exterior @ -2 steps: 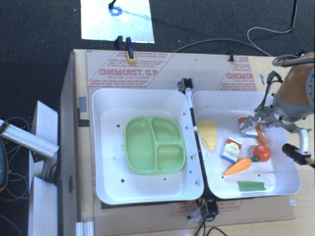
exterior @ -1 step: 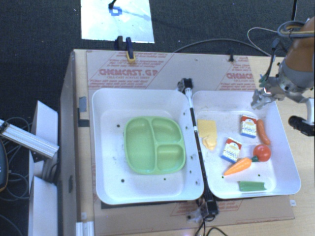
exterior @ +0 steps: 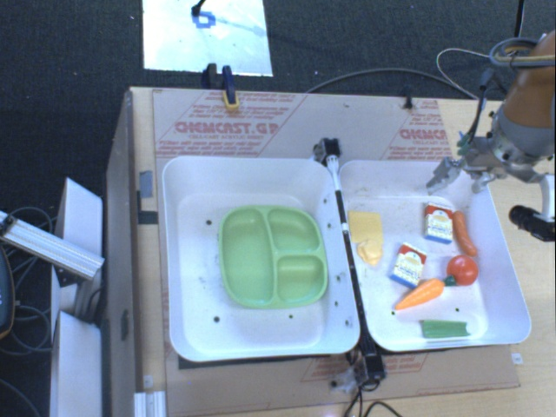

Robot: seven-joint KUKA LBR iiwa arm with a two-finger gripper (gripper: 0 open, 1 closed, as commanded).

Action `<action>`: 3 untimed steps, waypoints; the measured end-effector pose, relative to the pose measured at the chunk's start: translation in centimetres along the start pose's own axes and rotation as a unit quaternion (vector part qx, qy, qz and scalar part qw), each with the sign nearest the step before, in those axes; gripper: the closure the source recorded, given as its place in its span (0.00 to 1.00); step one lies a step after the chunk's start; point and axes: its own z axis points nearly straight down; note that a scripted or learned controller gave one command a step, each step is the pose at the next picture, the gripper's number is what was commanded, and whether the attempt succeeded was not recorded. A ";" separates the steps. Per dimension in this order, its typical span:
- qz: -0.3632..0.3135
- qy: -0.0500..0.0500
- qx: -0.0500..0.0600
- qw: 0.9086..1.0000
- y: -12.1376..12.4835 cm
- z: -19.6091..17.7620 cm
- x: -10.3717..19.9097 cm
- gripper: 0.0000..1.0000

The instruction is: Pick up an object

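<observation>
The right bin (exterior: 510,295) holds several toy foods: a yellow cheese slice (exterior: 365,228), two small cartons (exterior: 440,223) (exterior: 407,265), a reddish sausage (exterior: 465,234), a tomato (exterior: 462,270), a carrot (exterior: 420,294) and a green pod (exterior: 444,327). My gripper (exterior: 460,175) hangs over the back edge of this bin, above and behind the nearer carton. It is open, its two fingers spread, with nothing between them.
The left bin (exterior: 187,233) holds a green divided plate (exterior: 274,257). A black-and-white bar (exterior: 339,207) runs between the bins. Cables loop behind the arm at the back right. A blue clamp (exterior: 228,83) sits at the bench's far edge.
</observation>
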 end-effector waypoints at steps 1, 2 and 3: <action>0.000 0.002 0.003 1.000 3.3 10.4 -1.9 0.00; 0.000 0.000 0.000 1.000 3.4 10.2 -1.1 0.00; 0.000 0.000 0.001 1.000 3.3 10.2 -0.5 0.00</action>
